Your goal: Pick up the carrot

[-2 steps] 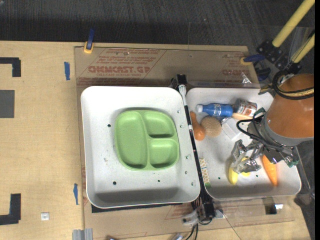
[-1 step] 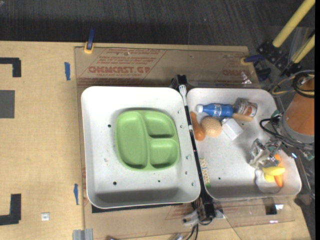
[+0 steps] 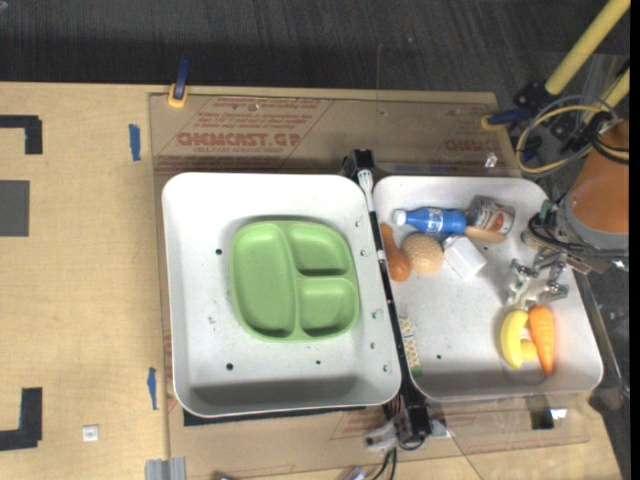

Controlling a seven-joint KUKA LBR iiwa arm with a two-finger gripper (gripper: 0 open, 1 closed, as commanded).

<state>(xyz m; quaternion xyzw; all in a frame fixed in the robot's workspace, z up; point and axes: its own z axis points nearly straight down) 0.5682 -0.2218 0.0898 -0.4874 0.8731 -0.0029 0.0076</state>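
The orange carrot [image 3: 542, 336] lies lengthwise near the right bin's front right corner, right beside a yellow banana [image 3: 515, 338]. My gripper [image 3: 537, 280] hangs just behind the carrot's top end, over the bin floor. It is open and nothing sits between its fingers. The grey arm with its orange band [image 3: 608, 190] comes in from the right edge.
The right bin [image 3: 450, 358] also holds a blue bottle [image 3: 435, 219], a small can [image 3: 491, 214], a white block [image 3: 463, 259], a tan round item [image 3: 425, 254] and an orange-brown one [image 3: 399, 265] at the back. In the left bin [image 3: 200, 368] lies a green divided plate [image 3: 295, 279].
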